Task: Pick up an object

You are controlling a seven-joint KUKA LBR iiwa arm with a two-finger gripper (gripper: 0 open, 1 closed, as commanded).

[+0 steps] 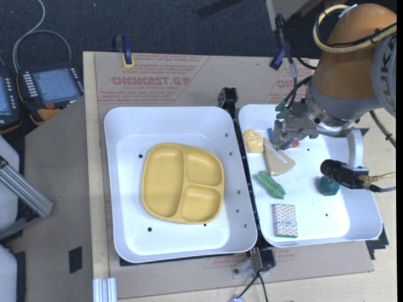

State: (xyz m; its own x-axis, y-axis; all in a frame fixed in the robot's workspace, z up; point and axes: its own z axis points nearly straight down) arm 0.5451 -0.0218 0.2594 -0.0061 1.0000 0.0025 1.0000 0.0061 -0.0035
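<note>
Approach step: tool (pixel 284 137) hung low in right bin (pixel 352 228), over tan wedge (pixel 278 162) beside corn piece (pixel 254 141). Couldn't tell its state. Next: descend squarely, grip wedge.

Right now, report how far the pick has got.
Done: the hand is down in the right bin, above the tan wedge beside the corn cob. In hand: nothing visibly held. Left: grasping and lifting an object.
</note>
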